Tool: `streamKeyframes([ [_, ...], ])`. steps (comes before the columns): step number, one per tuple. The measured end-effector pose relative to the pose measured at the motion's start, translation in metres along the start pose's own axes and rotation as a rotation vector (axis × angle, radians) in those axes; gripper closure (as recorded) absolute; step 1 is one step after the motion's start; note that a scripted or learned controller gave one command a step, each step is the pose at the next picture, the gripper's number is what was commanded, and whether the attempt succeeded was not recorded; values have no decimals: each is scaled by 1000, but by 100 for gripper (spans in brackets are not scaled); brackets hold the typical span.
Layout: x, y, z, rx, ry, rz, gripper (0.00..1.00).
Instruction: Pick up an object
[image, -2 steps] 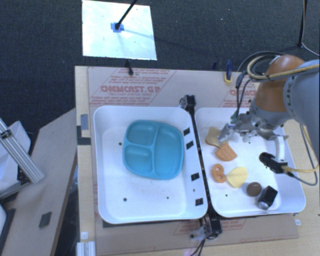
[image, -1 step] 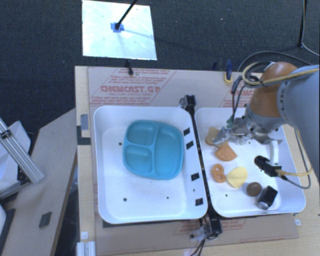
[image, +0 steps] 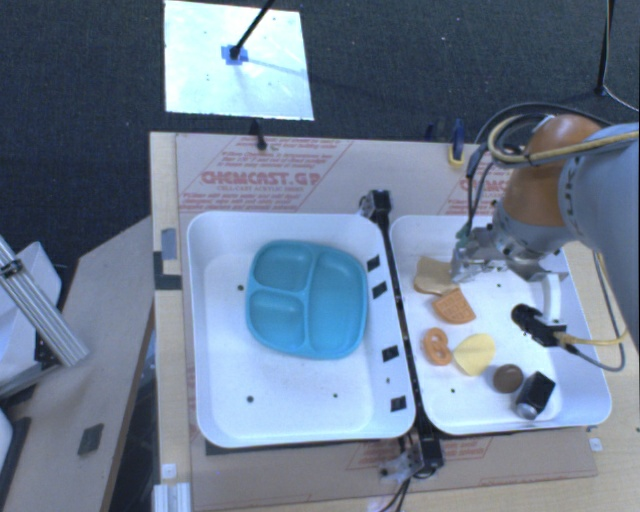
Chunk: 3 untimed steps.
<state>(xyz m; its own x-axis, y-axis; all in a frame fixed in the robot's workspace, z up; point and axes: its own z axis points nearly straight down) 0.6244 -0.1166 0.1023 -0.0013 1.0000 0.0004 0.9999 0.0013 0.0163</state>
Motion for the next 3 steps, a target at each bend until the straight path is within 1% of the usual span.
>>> streamKeyframes([
  [1,-3,-5,-60,11,-2,1,100],
  [2,-4,-4,-103,12,-1,-2,100],
  [3,53,-5,-97,16,1,-8,100],
])
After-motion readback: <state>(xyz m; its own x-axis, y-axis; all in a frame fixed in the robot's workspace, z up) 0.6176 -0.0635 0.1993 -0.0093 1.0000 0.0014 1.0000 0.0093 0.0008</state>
